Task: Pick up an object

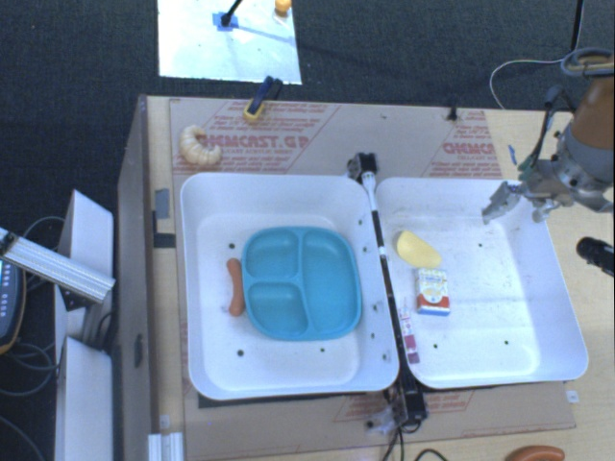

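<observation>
Claw: the claw [519,203] hung over the far edge of the right bin [538,344], near that bin's far right corner; its two fingers stood apart with nothing between them.
Nearest things: a yellow lump [417,249] and a small carton [433,291] lay in the right bin, close to the wall it shares with the left bin [207,286].
Direction from claw: both lay toward the bench's left and a little toward its near edge from the claw, well apart from it; the yellow lump was the nearer of the two.
Long axis: the carton's ran from the far edge toward the near edge of the bench; the lump's ran slantwise, roughly left to right.
Spacing: lump and carton sat just beside each other, seemingly not touching.
Left bin: a blue divided plate [301,282] sat mid-bin, with a sausage [234,286] beside it toward the bench's left edge, farther from the claw.
Judgement: the lump looked the likeliest pick.
</observation>
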You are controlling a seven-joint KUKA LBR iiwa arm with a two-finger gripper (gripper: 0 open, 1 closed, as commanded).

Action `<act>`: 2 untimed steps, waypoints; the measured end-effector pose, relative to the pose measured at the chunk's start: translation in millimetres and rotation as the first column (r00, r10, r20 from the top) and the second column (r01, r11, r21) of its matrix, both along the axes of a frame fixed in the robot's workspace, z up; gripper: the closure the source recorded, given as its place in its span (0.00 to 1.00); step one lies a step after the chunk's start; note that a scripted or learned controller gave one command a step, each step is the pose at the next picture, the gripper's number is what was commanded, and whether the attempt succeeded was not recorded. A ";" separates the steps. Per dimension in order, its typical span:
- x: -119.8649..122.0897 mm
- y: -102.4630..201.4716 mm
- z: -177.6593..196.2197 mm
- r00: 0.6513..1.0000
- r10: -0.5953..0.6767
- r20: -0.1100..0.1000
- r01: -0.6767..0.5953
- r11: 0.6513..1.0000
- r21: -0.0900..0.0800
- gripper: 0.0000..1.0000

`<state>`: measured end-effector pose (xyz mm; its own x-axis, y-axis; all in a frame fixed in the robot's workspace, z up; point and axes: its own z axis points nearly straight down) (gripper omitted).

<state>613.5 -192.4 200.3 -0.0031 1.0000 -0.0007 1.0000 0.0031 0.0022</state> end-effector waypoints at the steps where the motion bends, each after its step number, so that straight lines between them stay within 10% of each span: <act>1: -23.8 56.2 -55.5 1.000 0.002 -0.002 -0.002 1.000 0.002 0.00; 2: -59.1 95.1 -116.2 1.000 0.000 -0.002 0.000 1.000 0.001 0.00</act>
<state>554.4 -97.3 84.1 -0.0031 1.0000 0.0003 1.0000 0.0031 0.0006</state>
